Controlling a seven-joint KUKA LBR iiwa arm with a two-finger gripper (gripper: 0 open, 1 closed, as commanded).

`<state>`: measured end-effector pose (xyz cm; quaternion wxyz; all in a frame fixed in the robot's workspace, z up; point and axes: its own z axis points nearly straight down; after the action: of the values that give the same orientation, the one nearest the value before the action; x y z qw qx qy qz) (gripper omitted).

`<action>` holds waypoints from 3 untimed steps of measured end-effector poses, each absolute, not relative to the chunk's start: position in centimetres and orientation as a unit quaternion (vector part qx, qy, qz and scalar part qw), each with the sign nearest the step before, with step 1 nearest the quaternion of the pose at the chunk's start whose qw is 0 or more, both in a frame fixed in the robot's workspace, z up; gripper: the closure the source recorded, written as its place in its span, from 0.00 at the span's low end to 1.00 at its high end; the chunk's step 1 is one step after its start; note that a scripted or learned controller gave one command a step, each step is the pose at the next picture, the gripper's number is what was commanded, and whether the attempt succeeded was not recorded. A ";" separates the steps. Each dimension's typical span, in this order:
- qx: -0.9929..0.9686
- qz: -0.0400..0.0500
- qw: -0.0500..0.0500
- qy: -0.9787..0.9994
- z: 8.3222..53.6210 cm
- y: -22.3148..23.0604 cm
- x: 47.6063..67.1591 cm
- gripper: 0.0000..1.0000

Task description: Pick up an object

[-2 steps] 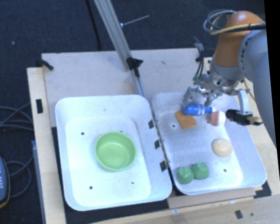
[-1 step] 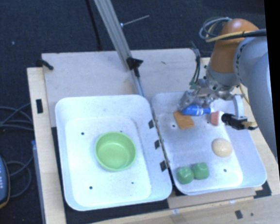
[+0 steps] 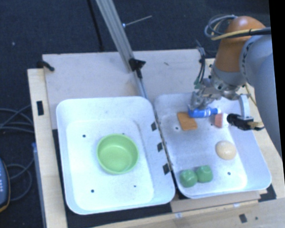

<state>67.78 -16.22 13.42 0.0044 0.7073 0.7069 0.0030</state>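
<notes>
Jaws: grey two-finger gripper (image 3: 199, 102) over the blue block (image 3: 202, 113) — grip state cannot be told
Bench: pale wooden top (image 3: 94, 73) — two shallow white bins (image 3: 72, 157)
Room: dark floor (image 3: 21, 27)

floor (image 3: 6, 28): dark carpet | bench (image 3: 93, 65): pale wood | cables (image 3: 9, 122) lying at left

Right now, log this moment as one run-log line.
arm: over right bin | gripper: low at blue object, grasp unconfirmed | beside: orange block | left bin: green bowl | status: pick not confirmed
</notes>
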 end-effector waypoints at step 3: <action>0.706 0.001 0.000 0.708 22.0 -11.0 67.2 1.00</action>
<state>67.25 -10.95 21.96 0.0001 0.7061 0.7081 0.0005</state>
